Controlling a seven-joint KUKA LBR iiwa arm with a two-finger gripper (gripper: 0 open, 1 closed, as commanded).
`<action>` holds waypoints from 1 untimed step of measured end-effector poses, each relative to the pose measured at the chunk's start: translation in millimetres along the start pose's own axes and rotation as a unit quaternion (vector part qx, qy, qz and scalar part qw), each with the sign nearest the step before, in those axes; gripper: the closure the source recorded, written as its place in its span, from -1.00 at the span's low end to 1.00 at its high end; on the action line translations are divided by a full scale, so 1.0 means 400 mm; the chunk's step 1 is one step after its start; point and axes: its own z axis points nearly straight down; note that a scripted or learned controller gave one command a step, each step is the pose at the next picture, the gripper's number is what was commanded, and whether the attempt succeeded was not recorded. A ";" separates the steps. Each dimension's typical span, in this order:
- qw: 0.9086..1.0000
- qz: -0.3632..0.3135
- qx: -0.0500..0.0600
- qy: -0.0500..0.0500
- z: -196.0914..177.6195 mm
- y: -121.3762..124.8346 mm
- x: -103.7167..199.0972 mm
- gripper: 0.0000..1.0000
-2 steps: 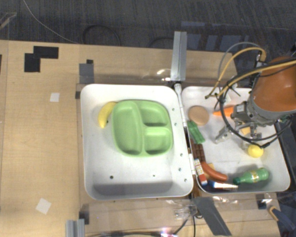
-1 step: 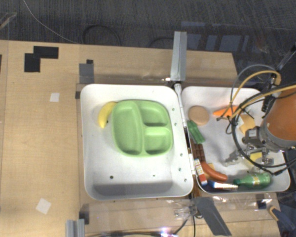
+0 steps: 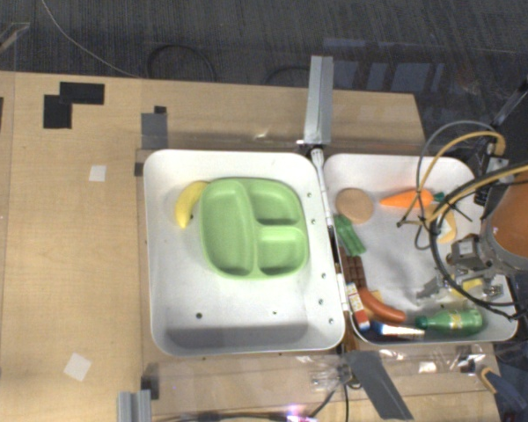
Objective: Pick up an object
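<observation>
Hanging over the right bin (image 3: 396,178) at the frame's right edge, the hand (image 3: 458,281), its grip impossible to tell, sits just above a glossy green bottle (image 3: 451,323), near a tapered orange carrot (image 3: 407,200) and a round tan disc (image 3: 355,205).

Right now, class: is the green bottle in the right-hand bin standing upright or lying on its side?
Lying on its side. The green bottle stretches lengthwise along the near wall of the right bin, body flat on the floor.

Single fixed camera above bench (image 3: 62,262), looking down at slant, both bins (image 3: 238,337) framed.
</observation>
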 end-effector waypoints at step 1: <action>0.994 -0.107 -0.001 0.001 0.001 -0.064 -0.228 -1.00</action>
